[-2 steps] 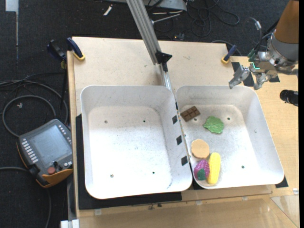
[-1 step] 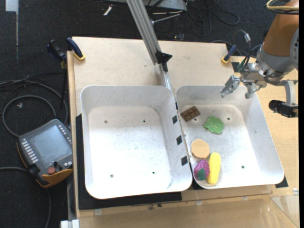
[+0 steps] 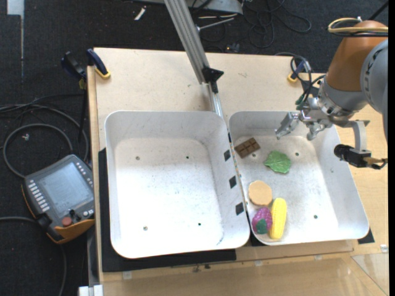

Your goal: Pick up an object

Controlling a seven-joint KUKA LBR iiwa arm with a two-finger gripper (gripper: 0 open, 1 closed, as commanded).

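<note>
The gripper (image 3: 300,127) is being held over the far part of the right bin (image 3: 336,193), its two fingers spread apart with nothing between them, so it is being shown released. No object is being grasped. The candidates for picking are all lying nearer the camera than the gripper, and to its left as viewed: a green leaf-shaped piece (image 3: 278,162) is lying closest, just below and left of the fingers; a brown chocolate-like block (image 3: 247,147) is lying further left, near the wall dividing the bins; a round tan piece (image 3: 260,193) is lying well below the gripper; and a yellow corn-like piece (image 3: 278,217) and a purple-and-green piece (image 3: 261,219) are lying furthest from it, pressed together in the near left corner. The left bin (image 3: 123,134) is being left untouched.

Several failures are being risked from here. The green piece is looking flat, so the fingers could be closed above it without catching anything. The brown block and the corner pair are being crowded by the bin wall, so one finger could be blocked by the wall or two things could be nudged at once. A descent made from the present spot would be landing on bare bin floor
</note>
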